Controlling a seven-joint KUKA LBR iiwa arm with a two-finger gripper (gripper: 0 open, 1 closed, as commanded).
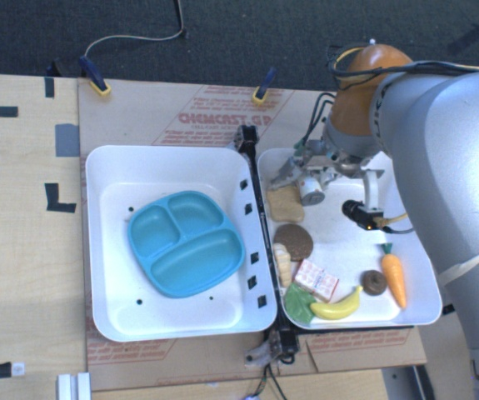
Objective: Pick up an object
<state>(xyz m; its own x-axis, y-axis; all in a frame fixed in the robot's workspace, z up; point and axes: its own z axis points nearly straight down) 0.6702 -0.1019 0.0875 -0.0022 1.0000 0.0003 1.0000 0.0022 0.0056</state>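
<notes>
Starting at the left: the left bin (pixel 94 223) holds one thing, a blue divided plate (pixel 187 242), lying flat near its middle. Across the black clips between the two bins, and here is the right bin (pixel 347 244), where everything is crowded. Along its left wall, from far to near: a tan slice (pixel 284 206), a round brown cookie (pixel 294 242) just beside it, a pale lump (pixel 282 267), and a green piece (pixel 296 308) in the near corner. A red-and-white box (pixel 316 280) lies just right of the pale lump, with a yellow banana (pixel 339 307) curled along the near wall below it.

Now the gripper (pixel 301 180): it is down at the far left of this bin, and the tan slice lies just on its near side, close to it or touching, I cannot tell which. The slice looks flat on the bin floor, not lifted. Released or clenched? The view does not settle it.

Further right, a small brown ring (pixel 374 282) and an orange carrot (pixel 394 280) lie side by side near the right wall, well apart from the gripper. The grey arm (pixel 439 157) fills the right side.
</notes>
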